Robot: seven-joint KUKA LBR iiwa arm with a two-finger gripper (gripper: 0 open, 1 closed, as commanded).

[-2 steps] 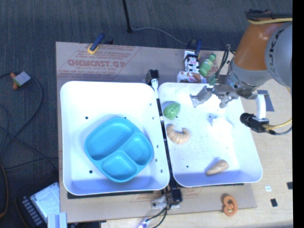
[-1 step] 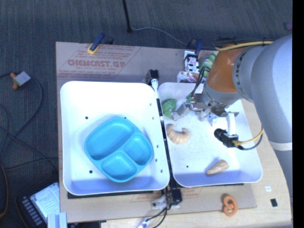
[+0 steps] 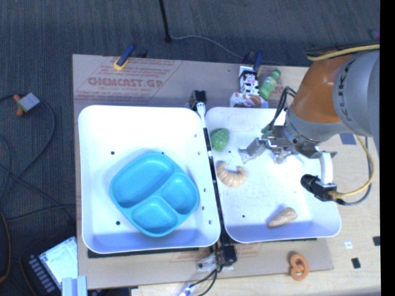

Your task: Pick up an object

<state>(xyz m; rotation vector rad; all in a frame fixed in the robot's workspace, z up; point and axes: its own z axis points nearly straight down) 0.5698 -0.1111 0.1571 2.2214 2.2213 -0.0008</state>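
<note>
Dark carpet around cardboard-topped bench (image 3: 123, 82). Left bin (image 3: 99, 128), centre-left of frame: blue divided plate (image 3: 154, 193). Right bin (image 3: 308, 221): green toy (image 3: 220, 139) upper left, croissant-like piece (image 3: 231, 176) below it, tan piece (image 3: 282, 216) lower right. Gripper (image 3: 264, 150) over right bin centre, fingers spread, nothing between. Pretzel (image 3: 299, 266) on bench, bottom right.

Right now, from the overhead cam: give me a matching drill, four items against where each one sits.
Items:
1. blue tray
2. green toy
3. shrimp toy
4. pretzel

Places:
A. on the bench in front of the right bin
B. right bin, far-left corner
C. left bin
D. right bin, near its left wall, about midway down

Pairs: 1-C, 2-B, 3-D, 4-A
</note>
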